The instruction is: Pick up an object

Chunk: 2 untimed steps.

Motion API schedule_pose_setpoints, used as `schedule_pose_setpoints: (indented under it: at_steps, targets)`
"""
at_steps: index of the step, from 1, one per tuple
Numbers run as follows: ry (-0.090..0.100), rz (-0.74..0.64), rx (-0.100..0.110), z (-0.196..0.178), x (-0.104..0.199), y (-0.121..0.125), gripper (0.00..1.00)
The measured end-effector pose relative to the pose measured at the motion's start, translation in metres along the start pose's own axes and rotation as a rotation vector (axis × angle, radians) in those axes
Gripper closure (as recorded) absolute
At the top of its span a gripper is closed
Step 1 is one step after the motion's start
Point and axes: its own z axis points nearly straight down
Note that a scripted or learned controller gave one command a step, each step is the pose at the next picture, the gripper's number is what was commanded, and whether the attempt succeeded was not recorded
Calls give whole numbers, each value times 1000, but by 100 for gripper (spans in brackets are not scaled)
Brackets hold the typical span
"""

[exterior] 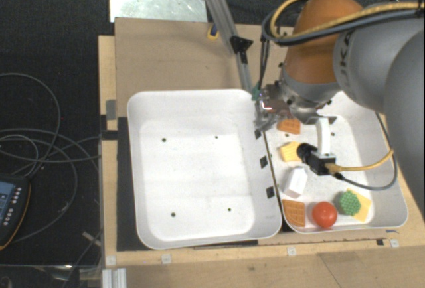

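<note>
So the big grey arm (378, 54) is hunched over the right bin (392, 214), wrist down at its far left corner right by the orange cracker-looking piece (289, 126); can't tell how the jaws are set. The yellow wedge (289, 151), white block (295, 181) and tomato (324, 214) sit packed close nearer me, so it could easily nudge a neighbour or clip the bin wall and come up with nothing.

Arm (372, 48): cut off by the right and top edges; base unseen.
Gripper (292, 122): fingers hidden under the wrist; state indeterminable.
Right bin (392, 204): far half beneath the arm, covered.
Orange block (289, 126): just below the gripper, upper edge possibly hidden.
Handset (10, 204): far left, cropped by the edge.
</note>
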Motion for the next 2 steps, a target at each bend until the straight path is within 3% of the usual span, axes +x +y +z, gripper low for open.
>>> schedule_pose_setpoints:
  at_steps: [1,2]
  targets:
    - [0,0,1,2,57,-20,100]
    - [-2,8,-1,2,52,-19,0]
